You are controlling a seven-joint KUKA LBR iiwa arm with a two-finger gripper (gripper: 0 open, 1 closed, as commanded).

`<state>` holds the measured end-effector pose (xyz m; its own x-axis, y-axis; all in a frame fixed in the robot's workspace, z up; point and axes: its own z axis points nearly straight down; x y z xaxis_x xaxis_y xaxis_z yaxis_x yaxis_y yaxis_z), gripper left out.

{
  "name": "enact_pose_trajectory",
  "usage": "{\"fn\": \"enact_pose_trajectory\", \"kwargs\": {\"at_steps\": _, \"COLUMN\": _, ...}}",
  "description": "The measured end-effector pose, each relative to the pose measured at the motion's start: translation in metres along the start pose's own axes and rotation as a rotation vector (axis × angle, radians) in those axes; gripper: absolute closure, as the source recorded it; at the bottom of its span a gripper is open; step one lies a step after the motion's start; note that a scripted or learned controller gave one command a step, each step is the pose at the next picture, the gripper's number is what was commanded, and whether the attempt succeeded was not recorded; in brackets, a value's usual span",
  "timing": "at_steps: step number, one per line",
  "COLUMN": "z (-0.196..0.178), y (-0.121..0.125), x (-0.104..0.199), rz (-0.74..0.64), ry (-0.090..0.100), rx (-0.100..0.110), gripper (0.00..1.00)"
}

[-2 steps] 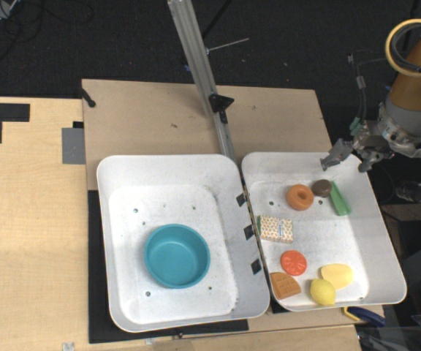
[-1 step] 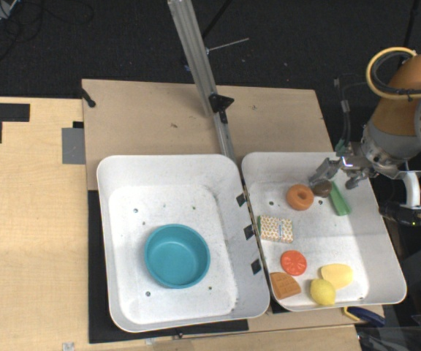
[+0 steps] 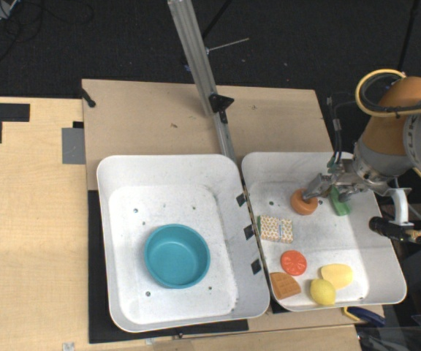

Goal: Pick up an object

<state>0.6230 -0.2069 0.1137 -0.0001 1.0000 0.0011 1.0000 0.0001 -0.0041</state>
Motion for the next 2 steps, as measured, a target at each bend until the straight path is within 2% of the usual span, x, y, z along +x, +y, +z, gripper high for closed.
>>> {"fn": "enact_pose_trajectory", "kwargs": {"at_steps": 1, "z": -0.013, "y": 0.001, "x": 0.0, "rz": 0.0, "ry": -0.001, "rx": -0.004, "gripper": 1.0}}
{"fn": "enact_pose_trajectory", "kwargs": {"at_steps": 2, "z": -0.074, "y": 0.003, "x": 0.005, "rz": 0.0, "ry": -0.002, "rx": -0.009, "gripper": 1.0}}
